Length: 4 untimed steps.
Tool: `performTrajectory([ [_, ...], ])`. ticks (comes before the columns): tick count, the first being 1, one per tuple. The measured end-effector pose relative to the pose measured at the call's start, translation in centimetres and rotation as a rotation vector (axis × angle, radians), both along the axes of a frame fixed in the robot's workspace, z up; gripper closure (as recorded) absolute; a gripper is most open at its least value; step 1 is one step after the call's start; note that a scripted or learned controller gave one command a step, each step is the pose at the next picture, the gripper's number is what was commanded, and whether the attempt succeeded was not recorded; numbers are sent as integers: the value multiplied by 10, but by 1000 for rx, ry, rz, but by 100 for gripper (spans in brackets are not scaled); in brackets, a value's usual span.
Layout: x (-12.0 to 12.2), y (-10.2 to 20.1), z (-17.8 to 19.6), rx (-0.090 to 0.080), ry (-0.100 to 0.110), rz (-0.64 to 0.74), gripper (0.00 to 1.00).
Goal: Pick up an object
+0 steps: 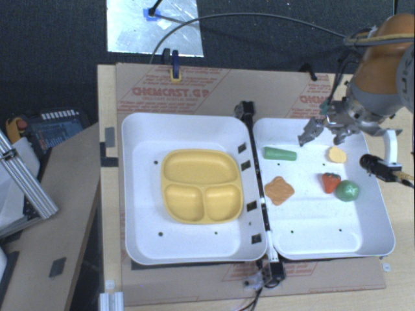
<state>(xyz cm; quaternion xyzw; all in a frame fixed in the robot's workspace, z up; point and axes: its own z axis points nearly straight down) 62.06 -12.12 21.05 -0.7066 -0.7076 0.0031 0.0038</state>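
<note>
The right bin (324, 238) holds several toy foods. A long green piece (280, 153) lies at the upper left, with a small yellow disc (336, 155) to its right. Lower down are an orange toast-shaped piece (279, 190), a red piece (331, 182) and a green ball (347, 191) touching it. My gripper (325, 135) hovers over the bin's far edge, above and between the green piece and the yellow disc. Its fingers are spread open, with nothing between them.
The left bin (139, 173) holds a yellow three-compartment tray (200, 185). A black divider (254, 173) with clips runs between the bins. The arm's black side fitting (379, 166) hangs over the right bin's right rim. Cables run across the back of the bench.
</note>
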Motion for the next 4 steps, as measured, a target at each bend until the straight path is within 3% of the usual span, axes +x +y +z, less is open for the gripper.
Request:
performTrajectory([
  [1, 3, 0, 6, -1, -11, 2, 0],
  [3, 6, -14, -110, -1, -7, -1, 0],
  [4, 6, -13, -126, -1, -10, -1, 0],
])
